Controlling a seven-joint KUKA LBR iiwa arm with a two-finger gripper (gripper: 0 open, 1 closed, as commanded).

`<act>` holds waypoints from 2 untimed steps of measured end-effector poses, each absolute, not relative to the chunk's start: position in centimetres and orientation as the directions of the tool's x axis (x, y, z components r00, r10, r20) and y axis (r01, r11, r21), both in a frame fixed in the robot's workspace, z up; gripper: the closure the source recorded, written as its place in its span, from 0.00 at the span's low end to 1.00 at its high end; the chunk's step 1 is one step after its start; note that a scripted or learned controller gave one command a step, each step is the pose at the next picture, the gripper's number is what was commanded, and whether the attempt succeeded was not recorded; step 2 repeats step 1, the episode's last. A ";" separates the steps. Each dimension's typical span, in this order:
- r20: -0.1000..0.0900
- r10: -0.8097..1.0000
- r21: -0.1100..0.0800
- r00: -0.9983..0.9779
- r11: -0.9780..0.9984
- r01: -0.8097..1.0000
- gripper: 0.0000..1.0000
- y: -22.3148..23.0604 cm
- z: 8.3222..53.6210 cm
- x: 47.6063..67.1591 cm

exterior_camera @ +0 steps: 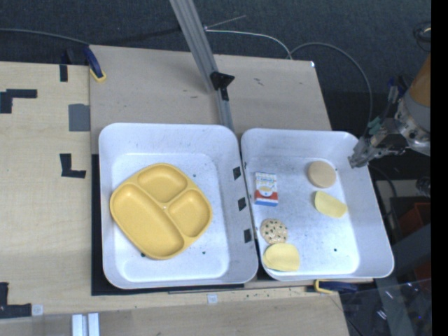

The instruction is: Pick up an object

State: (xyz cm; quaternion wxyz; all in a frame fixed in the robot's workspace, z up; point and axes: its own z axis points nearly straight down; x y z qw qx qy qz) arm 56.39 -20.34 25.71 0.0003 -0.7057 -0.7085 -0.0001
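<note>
Beyond the right bin (364, 208), gripper (358, 156) detail is indistinct.

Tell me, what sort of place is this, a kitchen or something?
Likely a robot test lab, not a kitchen. A gripper hangs at the edge of the right white bin, which holds toy-like food such as a cookie, and tape marks dot the wooden bench.
</note>
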 end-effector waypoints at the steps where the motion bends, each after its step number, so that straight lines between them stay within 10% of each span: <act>1: -0.001 1.000 -0.002 -0.003 0.003 1.000 1.00 -19.8 20.7 62.1; 2: -0.001 1.000 -0.002 -0.003 0.003 1.000 1.00 -19.8 20.7 62.1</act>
